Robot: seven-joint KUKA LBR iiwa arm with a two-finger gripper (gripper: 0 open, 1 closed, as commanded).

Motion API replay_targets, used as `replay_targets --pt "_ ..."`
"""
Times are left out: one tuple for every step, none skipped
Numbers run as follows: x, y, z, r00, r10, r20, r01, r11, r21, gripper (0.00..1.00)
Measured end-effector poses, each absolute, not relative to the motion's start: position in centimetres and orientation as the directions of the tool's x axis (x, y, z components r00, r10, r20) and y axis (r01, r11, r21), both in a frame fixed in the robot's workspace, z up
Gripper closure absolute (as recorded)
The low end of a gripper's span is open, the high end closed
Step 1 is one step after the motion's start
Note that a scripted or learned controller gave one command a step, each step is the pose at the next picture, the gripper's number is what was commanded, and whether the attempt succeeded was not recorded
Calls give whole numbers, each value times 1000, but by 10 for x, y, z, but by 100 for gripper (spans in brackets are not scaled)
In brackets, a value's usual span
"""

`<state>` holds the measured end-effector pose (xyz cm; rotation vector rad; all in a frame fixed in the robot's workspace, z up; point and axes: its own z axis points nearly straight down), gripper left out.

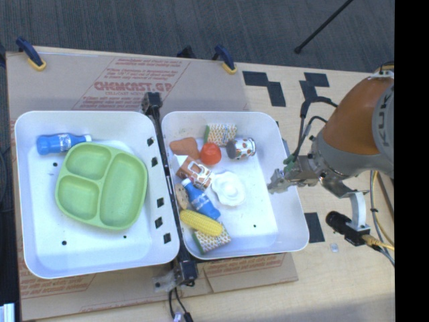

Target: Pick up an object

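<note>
The gripper [276,181] hangs at the right rim of the right bin [285,210], carrying nothing; whether it is parted or closed I cannot tell. It sits at the edge, probably about to reach in. Candidates crowd that bin's left half — a corn cob [200,223] at the near end, a blue bottle [201,202] just behind it, a white cup [230,190] toward the middle, a red ball [210,153] farther back. The crowding could foul a clean grasp. The left bin [27,200] holds a green divided plate [102,186].

Red print "CHEMCAST GP" on cardboard sheet [127,79] behind bins; smaller lines unreadable.
</note>
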<state>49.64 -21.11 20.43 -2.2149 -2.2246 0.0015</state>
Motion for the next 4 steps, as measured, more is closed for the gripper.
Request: replay_targets --pt "569 -211 257 -5 1000 -1 1000 5 2 100" --pt "548 -205 216 -6 1000 0 1000 6 -3 100" --pt "476 -190 232 -6 1000 0 1000 6 -3 100" --pt "527 -211 252 -6 1000 0 1000 6 0 100"
